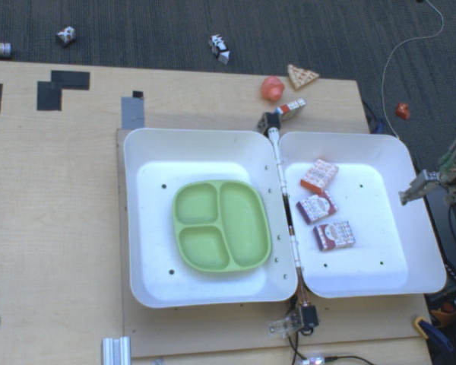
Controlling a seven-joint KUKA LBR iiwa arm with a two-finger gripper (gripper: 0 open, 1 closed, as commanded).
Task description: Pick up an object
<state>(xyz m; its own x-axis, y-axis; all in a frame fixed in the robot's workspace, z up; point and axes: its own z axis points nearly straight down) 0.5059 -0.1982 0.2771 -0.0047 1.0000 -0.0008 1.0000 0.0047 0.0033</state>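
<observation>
Likely the small packets (319,177) are sitting light and slippery, best pinched across flat sides; fingers' state: cannot tell.

Arm (450,175) cut off, rt edge

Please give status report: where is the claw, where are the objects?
Claw at right bin's right edge, holding nothing. Three small packets lie in right bin, untouched. Green tray in left bin. Path clear.

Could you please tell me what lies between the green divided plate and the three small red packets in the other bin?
In the camera view, bare white bin floor and the joined bin rims separate the green plate from the red packets.
</observation>
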